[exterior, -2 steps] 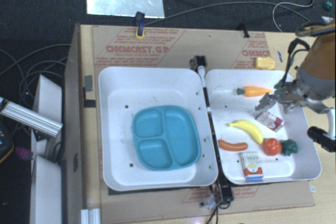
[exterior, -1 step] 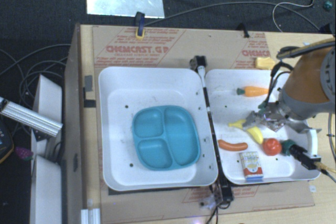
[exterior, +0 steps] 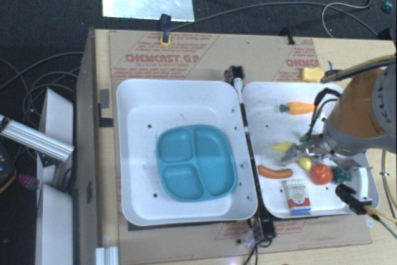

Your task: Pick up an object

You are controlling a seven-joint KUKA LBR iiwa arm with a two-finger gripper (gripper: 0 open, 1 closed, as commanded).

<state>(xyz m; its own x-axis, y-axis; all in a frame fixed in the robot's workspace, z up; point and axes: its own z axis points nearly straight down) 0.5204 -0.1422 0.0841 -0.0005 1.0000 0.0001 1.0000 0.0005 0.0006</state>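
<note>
The arm (exterior: pixel 366 105), grey with an orange band above the wrist, reaches in from the right over the right-hand bin (exterior: pixel 263 99), and its hand (exterior: pixel 302 152) hangs low above the toys lying there. Whether the hand is released or clenched cannot be told, as its tip is small and blurred among the toys, and nothing can be made out as grasped by it. Just to the left of the hand lies a small yellow piece (exterior: pixel 281 147); just below and beside the hand sits a second yellow piece (exterior: pixel 304 164), with a red tomato-like ball (exterior: pixel 321 174) near it on the right. Below and to the left of the hand lies an orange-red sausage (exterior: pixel 273 172), its right end close to a small printed carton (exterior: pixel 296 195) that lies flat farther below the hand, near the bin's front wall. Above the hand, well apart from it, a carrot (exterior: pixel 298 108) lies crosswise with its green end pointing left. To the left of the hand, across the black divider (exterior: pixel 245 127) between the bins, the left-hand bin (exterior: pixel 133 105) holds a blue sectioned plate (exterior: pixel 196 162) with four compartments. Both bins rest on the desk (exterior: pixel 186 53), whose surface is a printed board; a yellow block (exterior: pixel 313 74) lies on it above the hand, outside the right-hand bin.
</note>
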